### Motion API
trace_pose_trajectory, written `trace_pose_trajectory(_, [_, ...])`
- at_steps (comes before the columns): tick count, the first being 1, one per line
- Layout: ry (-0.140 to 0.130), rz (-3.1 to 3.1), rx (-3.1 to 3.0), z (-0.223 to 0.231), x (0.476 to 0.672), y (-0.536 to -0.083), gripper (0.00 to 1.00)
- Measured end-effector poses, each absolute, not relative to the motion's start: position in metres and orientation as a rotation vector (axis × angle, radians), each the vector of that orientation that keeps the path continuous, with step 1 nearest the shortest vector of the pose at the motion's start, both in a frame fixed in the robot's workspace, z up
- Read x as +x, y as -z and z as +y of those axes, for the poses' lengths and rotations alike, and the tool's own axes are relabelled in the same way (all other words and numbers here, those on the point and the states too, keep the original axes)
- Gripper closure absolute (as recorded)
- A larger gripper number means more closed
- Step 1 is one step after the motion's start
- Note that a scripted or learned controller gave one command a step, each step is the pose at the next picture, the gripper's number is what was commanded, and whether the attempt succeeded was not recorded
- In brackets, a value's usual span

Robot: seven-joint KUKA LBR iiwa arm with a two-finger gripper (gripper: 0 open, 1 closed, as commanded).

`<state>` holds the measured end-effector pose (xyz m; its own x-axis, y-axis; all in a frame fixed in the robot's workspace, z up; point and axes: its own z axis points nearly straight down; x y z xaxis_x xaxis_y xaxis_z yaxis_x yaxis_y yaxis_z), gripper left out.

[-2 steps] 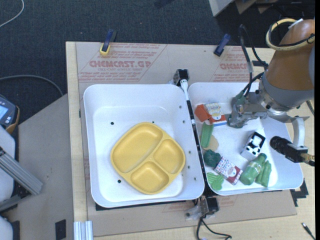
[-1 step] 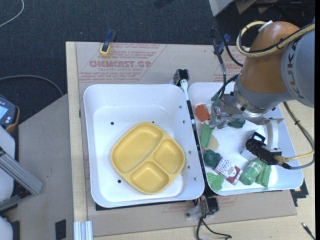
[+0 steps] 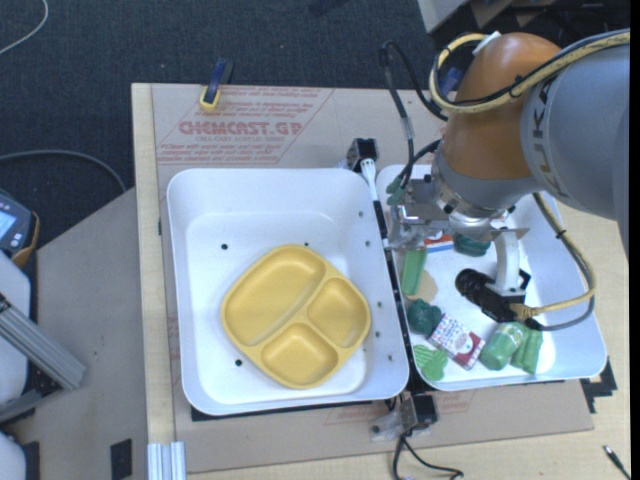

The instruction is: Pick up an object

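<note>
**Arm Crowds Right Bin, Grip Out of Sight**

Seen from the fixed camera above the bench, the grey and orange arm [image 3: 500, 118] covers the upper half of the right bin [image 3: 570, 333], hiding whatever lies beneath it. The gripper [image 3: 410, 233] hangs low by that bin's left wall, and whether the claw is wide, narrow or holding anything cannot be told from this angle.

Just below the gripper lies a long green object [image 3: 413, 271], its upper end lost under the metal. Its long axis runs nearly straight up and down the view, alongside the wall between the two bins.

Lower in the same bin sit one dark green lump [image 3: 425, 316], one red-and-white packet [image 3: 456, 339] and two green pieces [image 3: 503, 346] side by side at the near rim; what they are is hard to make out.

The left bin [image 3: 200, 218] holds one yellow tray [image 3: 295, 313] with three compartments, turned at a slant. One blue and yellow clamp [image 3: 213, 86] grips the far edge of the board [image 3: 250, 128] under the bins.
</note>
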<state>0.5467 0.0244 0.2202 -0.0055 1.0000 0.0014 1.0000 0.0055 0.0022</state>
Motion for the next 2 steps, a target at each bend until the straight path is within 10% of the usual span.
trace_pose_trajectory(2, [-0.003, 2.221, 2.219, 0.0446, 0.5508, -0.2346, 1.00])
